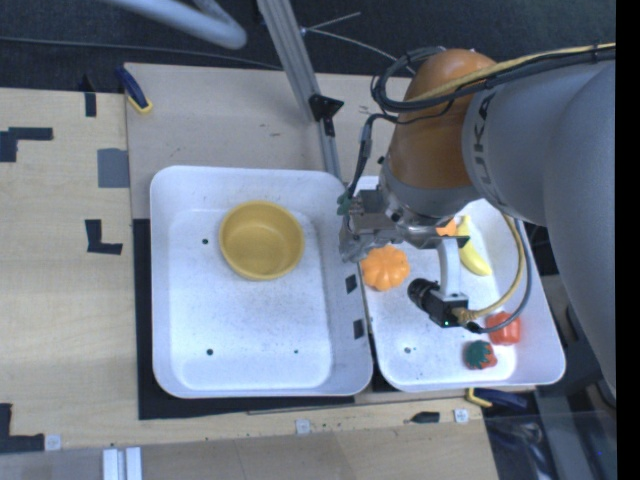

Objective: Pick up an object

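arm (560, 148) cut off right, banana (474, 258) half hidden

Bulky grey arm (545, 138), orange wrist band (445, 93), looping black and yellow cables (517, 268)

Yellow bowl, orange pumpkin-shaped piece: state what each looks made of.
Yellow bowl: probably plastic, matte; its colour is even with only a dull sheen along the rim. Orange pumpkin-shaped piece: likely moulded plastic or rubber, a toy by the look; smooth ribbed lobes of flat, uniform orange. Neither material is certain from this view.
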Robot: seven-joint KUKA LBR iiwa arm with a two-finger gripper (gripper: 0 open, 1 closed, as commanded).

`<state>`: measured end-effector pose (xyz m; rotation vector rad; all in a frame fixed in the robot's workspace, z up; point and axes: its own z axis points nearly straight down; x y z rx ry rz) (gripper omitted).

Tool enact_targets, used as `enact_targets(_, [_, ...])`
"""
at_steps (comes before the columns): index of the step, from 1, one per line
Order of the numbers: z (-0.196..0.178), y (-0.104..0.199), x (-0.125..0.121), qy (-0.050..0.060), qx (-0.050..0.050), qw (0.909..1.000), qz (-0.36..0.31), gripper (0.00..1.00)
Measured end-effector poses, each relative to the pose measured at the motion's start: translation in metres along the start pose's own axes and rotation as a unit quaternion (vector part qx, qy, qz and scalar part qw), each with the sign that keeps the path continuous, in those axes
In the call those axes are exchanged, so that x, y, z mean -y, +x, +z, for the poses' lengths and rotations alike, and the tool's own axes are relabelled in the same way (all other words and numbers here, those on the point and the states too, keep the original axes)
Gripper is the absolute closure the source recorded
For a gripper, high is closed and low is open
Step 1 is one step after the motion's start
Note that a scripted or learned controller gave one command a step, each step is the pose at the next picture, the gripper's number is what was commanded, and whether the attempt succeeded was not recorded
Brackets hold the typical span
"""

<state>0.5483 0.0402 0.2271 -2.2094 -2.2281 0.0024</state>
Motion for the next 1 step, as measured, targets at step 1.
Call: enact_targets(1, [-0.0095, 0.0496, 0.0195, 0.001, 0.0, 1.0, 0.0, 1.0])
